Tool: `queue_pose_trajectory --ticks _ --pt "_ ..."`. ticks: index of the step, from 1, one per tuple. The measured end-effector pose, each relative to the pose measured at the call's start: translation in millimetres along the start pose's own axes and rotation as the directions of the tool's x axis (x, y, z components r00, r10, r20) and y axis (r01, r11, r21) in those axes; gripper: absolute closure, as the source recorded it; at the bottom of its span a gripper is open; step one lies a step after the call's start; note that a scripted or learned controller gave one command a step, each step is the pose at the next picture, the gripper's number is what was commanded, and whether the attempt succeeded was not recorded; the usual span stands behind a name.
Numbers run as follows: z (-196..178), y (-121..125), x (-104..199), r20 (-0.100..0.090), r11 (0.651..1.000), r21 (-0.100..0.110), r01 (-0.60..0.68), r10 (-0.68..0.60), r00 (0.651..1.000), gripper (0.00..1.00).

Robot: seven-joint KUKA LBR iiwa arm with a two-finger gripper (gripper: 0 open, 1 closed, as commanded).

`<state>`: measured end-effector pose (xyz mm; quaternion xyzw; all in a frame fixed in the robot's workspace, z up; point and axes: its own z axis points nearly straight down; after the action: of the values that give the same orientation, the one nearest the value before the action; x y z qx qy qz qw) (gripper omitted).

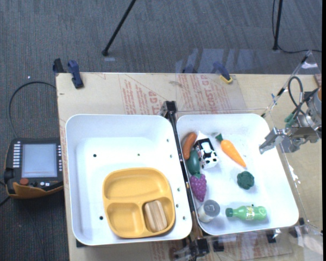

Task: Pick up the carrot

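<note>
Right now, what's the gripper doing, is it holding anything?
Gripper: cannot be told whether open or closed; nothing seen in it. It sits at the right bin's edge, apart from the carrot.

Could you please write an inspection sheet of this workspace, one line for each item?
Surface: bench with printed sheeting, bearing two white bins, the left bin and the right bin, side by side.
Job's things: carrot lying in the right bin, free, leaf end toward the far side.
Clutter: right bin holds broccoli, green bottle, purple grapes, a black-and-white toy; left bin holds a yellow tray with a bread piece.
Grippers: gripper at the right bin's right rim, apart from the carrot, holding nothing.
Cables: black cable looping on the floor to the pendant.
Surroundings: grey carpet, tripod leg.
</note>
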<state>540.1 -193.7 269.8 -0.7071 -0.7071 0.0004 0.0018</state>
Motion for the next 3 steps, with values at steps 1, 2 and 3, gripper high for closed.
queue_pose_trajectory --ticks 1,2,3 --pt "133.3 24.7 18.6 -0.002 0.979 0.014 -0.204 0.204 0.979 0.00" --pt "186.3 66.1 0.2 0.000 0.982 0.006 -0.188 0.188 0.982 0.00" --pt "173.7 67.6 0.6 -0.001 0.983 0.004 -0.184 0.184 0.983 1.00"
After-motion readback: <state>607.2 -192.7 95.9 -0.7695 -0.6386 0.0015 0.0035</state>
